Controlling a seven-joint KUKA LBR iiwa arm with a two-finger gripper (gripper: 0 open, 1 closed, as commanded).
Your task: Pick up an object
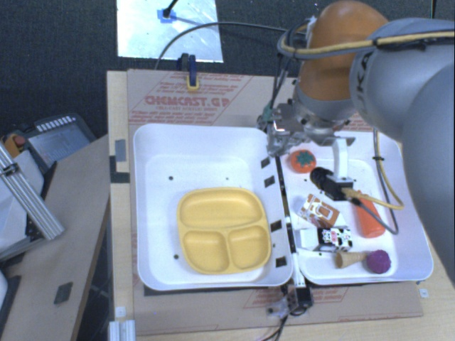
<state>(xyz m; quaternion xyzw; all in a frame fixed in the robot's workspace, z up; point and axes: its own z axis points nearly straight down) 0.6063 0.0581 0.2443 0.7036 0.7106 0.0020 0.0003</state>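
One target looks closest for you: the orange ball (303, 160) in the right bin (419, 261) sits just right of and below the gripper (279, 142), almost touching it. Can't tell the grip state from here, honestly.

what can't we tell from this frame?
- Gripper finger state: the wrist covers them in the camera view.
- Right bin upper right area: hidden under the arm.
- Carrot: partly crossed by a cable.
- Small carton print: too small to read.
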